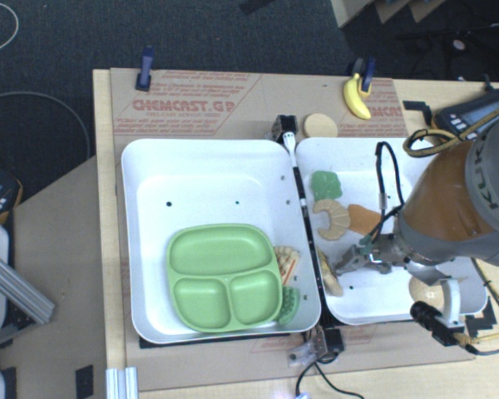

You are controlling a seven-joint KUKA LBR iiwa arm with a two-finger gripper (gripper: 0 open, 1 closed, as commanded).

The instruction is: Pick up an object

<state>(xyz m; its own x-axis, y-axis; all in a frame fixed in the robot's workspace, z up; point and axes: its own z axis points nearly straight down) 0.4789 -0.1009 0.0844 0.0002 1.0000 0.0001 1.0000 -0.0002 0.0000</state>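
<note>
Counting what's on the bench:
Bins: two, left bin [141,223] and right bin [358,306].
Left bin: one green tray [223,274], a few small bits beside it.
Right bin: one green piece [325,184], one tan ring-shaped piece [333,220], one orange piece [364,219].
Bench top: one banana [356,98], one tan disc [320,125].
Gripper [343,263]: low in right bin, fingers spread, gripping nothing.

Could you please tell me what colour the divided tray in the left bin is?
Light green. The divided tray shows best in the camera view, lying in the left bin.
</note>
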